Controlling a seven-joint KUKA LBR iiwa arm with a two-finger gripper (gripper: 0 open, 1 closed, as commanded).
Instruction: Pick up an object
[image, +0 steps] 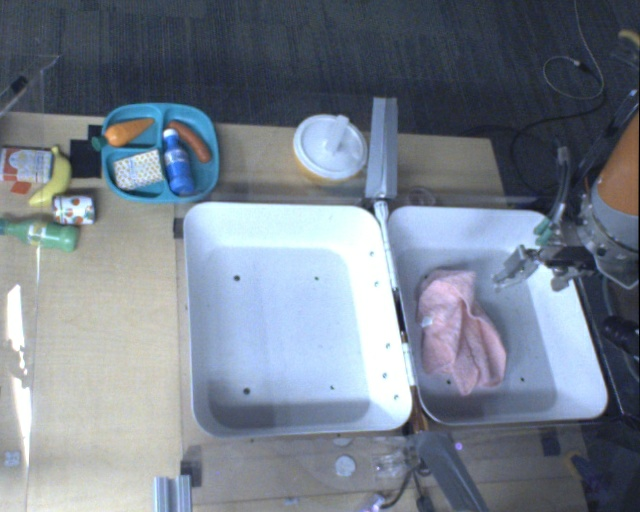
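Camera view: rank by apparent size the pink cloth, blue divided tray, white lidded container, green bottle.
1. blue divided tray and pink cloth: look alike, not ranked.
2. white lidded container
3. green bottle

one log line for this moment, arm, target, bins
arm: gripper over right bin, open, nothing between fingers | target: pink cloth crumpled on right bin floor, left of gripper | left bin: bare floor
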